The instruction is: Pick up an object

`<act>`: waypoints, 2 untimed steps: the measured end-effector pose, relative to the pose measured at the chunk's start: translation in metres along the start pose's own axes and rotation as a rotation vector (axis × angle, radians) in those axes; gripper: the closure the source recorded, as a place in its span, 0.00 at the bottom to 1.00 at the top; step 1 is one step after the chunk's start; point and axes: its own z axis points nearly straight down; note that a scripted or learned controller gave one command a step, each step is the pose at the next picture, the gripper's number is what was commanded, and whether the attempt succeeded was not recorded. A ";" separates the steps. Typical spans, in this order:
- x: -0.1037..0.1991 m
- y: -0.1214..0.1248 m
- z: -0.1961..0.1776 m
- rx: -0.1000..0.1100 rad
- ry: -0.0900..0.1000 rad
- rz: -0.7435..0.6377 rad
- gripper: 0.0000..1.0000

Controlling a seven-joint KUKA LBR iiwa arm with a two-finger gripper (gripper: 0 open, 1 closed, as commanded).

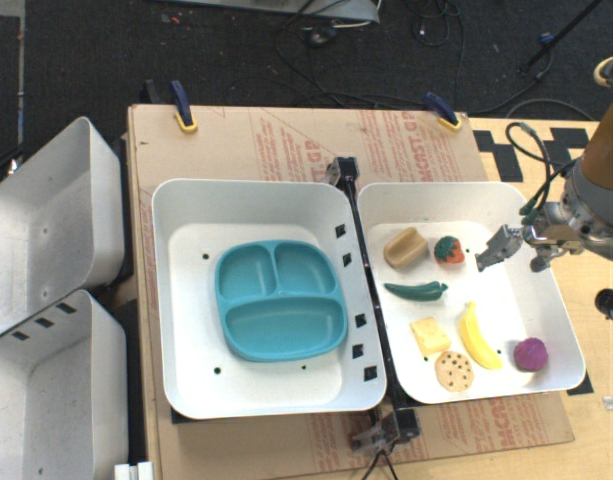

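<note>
Over the right bin (506, 203), upper right part: the gripper (518, 250), reaching in from the right on the grey arm (596, 183). Fingers spread apart, nothing between them, one dark fingertip (491, 252) pointing left toward the food, the other nearer the bin's right wall. Hovering just right of the strawberry (449, 250), not touching it.

Spread across the right bin's floor, seven toy foods. At the top, a tan bread roll (406, 247) lying tilted, just beside the red strawberry with its green cap. Below those, a dark green pepper (418, 290) stretched out sideways. Lower down, a yellow cheese wedge (430, 335), and beside it to the right a yellow banana (477, 336) lying at a slant. Near the front wall, a round speckled cookie (453, 371), close under the cheese. Off to the right, a purple plum-like fruit (530, 353), well apart from the cookie, near the banana's lower end.

In the left bin (176, 268), a teal divided plate (282, 299) with three compartments, sitting flat in the middle. Both bins side by side on a cardboard-covered bench (286, 143).
</note>
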 end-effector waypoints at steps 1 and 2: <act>0.000 0.002 -0.005 -0.010 -0.002 -0.003 0.00; 0.009 0.009 0.047 -0.004 0.000 -0.003 0.00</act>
